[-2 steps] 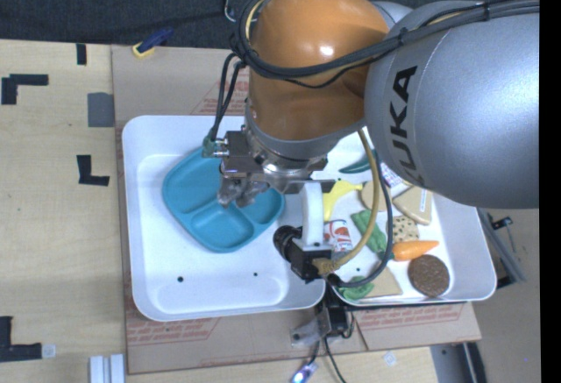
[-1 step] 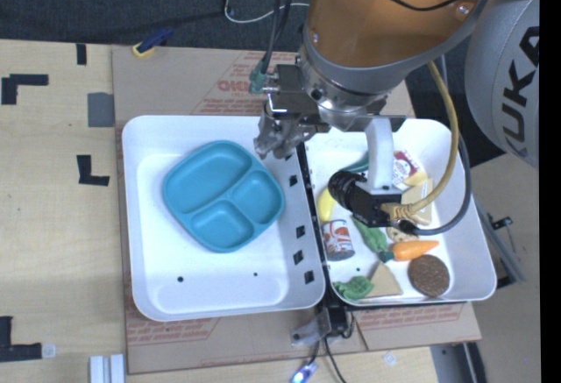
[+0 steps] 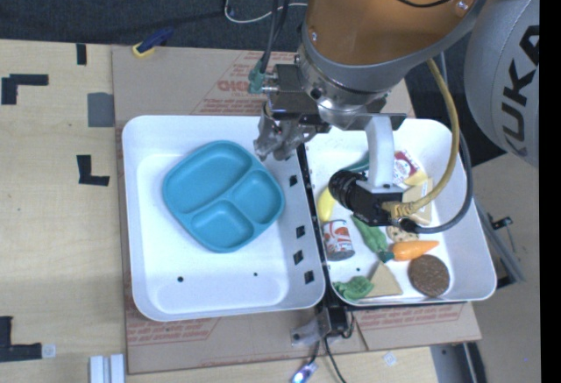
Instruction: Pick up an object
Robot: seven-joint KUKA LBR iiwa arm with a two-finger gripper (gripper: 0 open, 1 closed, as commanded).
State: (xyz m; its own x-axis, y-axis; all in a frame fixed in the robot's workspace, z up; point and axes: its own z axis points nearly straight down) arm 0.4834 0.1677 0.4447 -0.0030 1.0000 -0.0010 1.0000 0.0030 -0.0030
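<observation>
gripper (image 3: 279, 143): hangs over the left bin's (image 3: 149, 197) 1 o'clock edge, can't tell its grip
blue plate (image 3: 223, 195): left bin, centre
orange carrot (image 3: 414, 249): right bin (image 3: 473, 272), 5 o'clock
brown cookie (image 3: 429, 274): just below carrot

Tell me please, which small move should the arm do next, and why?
Probably shift right and descend. The pincer hangs over the divider beside the blue plate, while the small items, such as the carrot and brown disc, lie in the right bin.

2 white bins (image 3: 145, 197), 1 blue divided plate (image 3: 223, 195), 1 carrot (image 3: 414, 249), 1 brown cookie (image 3: 429, 274), 1 can (image 3: 338, 238)
</observation>
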